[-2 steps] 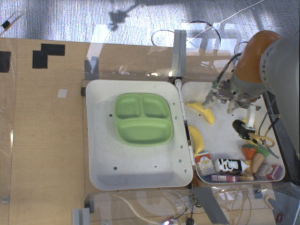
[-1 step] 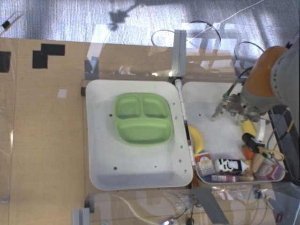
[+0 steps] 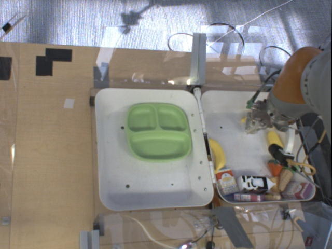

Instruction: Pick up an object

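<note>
Seemingly over the right bin (image 3: 228, 113), the claw (image 3: 255, 119) hangs near its far side, its state something I cannot tell, while the banana (image 3: 219, 156) lies by the divider, so descending squarely over one isolated item seems wisest.

Lab test cell, you can tell at a glance. Plywood bench (image 3: 46, 154) with black marker patches (image 3: 52, 59) stuck on; two white bins (image 3: 111, 191) bolted side by side with a metal bracket (image 3: 198, 58) between. Loose cables (image 3: 228, 32) trail behind. Industrial arm (image 3: 306, 82) reaches in.
</note>
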Robot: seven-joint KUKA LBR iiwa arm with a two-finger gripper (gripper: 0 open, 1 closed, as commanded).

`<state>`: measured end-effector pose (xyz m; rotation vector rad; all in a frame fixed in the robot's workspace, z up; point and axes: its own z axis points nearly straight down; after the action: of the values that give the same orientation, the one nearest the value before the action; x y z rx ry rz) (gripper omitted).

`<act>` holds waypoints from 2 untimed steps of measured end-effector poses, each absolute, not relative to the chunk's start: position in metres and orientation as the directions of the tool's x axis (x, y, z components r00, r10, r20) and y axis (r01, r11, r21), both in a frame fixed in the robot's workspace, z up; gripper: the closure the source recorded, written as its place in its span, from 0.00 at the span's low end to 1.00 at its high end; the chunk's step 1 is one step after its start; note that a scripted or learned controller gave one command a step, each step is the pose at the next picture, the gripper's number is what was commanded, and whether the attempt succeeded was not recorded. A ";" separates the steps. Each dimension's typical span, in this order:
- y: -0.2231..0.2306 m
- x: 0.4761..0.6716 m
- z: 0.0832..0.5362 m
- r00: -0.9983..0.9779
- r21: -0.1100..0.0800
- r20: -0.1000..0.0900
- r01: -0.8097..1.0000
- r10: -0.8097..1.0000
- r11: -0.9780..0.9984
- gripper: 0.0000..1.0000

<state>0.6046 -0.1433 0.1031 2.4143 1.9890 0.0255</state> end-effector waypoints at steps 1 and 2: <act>-0.174 0.649 0.149 -0.356 0.008 -0.004 0.935 0.935 0.356 1.00; -0.174 0.649 0.149 -0.355 0.008 -0.004 0.935 0.935 0.355 0.00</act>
<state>0.6492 -0.1739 0.1487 1.7792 2.5800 0.0065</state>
